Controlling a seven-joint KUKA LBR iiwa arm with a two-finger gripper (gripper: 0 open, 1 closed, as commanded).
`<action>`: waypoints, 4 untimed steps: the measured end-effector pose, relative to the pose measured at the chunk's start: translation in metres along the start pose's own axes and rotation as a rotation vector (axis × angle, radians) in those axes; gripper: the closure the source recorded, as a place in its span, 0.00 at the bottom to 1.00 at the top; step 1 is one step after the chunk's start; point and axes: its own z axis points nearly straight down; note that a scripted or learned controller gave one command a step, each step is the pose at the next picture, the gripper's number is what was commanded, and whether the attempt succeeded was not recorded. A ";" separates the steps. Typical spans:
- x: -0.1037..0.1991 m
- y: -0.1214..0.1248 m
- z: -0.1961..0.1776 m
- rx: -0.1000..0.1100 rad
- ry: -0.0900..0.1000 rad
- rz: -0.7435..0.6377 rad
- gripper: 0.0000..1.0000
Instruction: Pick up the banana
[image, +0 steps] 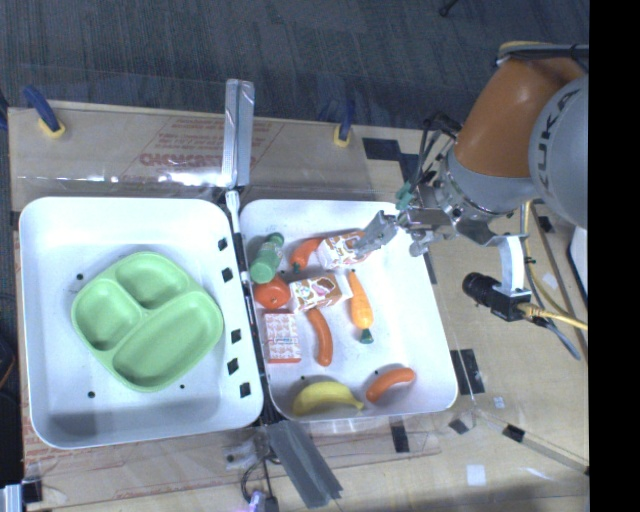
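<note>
The yellow banana lies on its side at the front edge of the right bin, next to an orange-red sausage-shaped item. My gripper hangs over the back right part of that bin, close to a printed snack packet. It is well apart from the banana, which sits near the opposite side of the bin. Nothing can be seen held in the gripper.
The right bin also holds a green bottle, a red tomato, a carrot, a red sausage, a red packet and a second snack packet. In the left bin rests a green divided plate.
</note>
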 end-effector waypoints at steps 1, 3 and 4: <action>0.010 -0.008 0.069 0.000 0.000 0.005 0.00; 0.023 -0.089 0.169 0.005 0.003 -0.169 1.00; 0.023 -0.089 0.169 0.005 0.003 -0.169 0.00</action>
